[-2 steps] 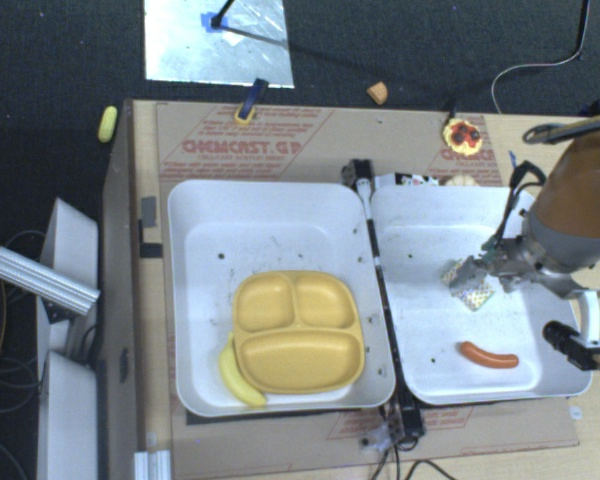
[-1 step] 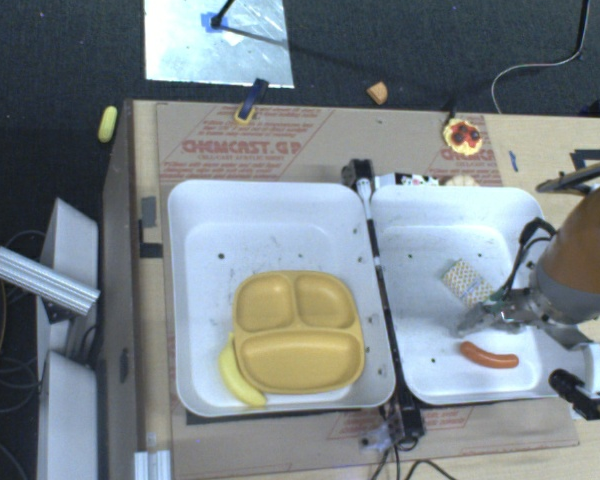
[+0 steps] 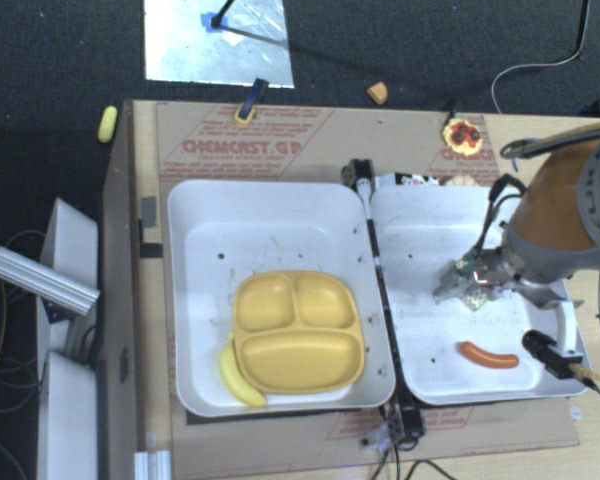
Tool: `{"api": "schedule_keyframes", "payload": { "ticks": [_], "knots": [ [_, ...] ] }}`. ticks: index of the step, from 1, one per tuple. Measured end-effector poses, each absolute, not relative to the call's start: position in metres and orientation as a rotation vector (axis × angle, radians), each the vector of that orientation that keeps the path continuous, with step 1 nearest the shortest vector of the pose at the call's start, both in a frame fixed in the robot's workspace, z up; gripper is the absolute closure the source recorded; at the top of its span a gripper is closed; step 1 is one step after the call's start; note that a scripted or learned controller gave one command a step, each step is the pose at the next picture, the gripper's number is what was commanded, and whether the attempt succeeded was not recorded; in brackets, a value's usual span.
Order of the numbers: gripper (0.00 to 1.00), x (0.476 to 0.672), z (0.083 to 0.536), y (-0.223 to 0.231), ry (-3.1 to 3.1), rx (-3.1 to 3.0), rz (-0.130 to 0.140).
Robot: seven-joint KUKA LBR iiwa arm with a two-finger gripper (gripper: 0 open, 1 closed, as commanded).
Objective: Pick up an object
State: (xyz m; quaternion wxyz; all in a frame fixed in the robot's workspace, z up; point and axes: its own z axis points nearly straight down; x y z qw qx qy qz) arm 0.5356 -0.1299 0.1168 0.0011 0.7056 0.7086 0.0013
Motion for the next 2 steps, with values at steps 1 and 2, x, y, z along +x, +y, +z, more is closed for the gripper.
{"api": "schedule_keyframes", "payload": {
  "ticks": [1, 2],
  "knots": [
    [0.0, 0.486, 0.084, -0.15, 2.222, 2.221, 0.0],
    [0.0, 0.592, 0.085, -0.144, 2.224, 2.214, 0.004]
  ]
}}
